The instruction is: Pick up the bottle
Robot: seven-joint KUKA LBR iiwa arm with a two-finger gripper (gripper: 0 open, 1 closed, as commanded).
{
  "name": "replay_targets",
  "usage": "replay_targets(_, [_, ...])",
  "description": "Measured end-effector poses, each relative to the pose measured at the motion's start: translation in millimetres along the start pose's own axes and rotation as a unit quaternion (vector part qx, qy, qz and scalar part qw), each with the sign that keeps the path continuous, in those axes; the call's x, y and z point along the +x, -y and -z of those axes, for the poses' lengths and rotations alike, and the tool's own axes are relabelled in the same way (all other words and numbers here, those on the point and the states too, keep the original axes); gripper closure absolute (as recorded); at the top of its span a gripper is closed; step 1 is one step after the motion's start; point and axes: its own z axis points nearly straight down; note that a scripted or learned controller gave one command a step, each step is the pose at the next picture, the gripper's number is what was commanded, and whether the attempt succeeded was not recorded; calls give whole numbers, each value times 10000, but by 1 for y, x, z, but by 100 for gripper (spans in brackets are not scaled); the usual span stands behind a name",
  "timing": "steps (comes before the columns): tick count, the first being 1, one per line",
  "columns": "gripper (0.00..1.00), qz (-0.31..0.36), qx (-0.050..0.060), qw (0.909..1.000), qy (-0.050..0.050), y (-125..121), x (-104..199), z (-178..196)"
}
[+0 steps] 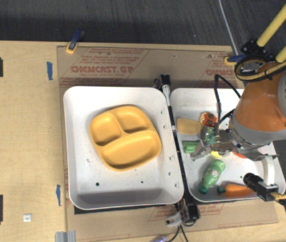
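The bottle (212, 175) is green with a pale label and a yellow-green top, and it lies on its side in the lower part of the right bin (271, 171). My gripper (203, 144) hangs over the middle of this bin, just above and to the left of the bottle's top end. It is open, with nothing between its metal fingers (197, 152). The grey and orange wrist (259, 112) hides the bin's right part.
A tan wedge (187, 125), a red-orange item (208, 118) and a small green block (189, 146) lie around the gripper. An orange carrot (235, 189) rests by the bottle's base. The left bin (77, 150) holds a yellow divided plate (125, 136).
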Motion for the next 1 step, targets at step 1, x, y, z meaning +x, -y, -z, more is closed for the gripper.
replay_targets(1, [100, 0, -11, 10000, 1, -1, 0, 10])
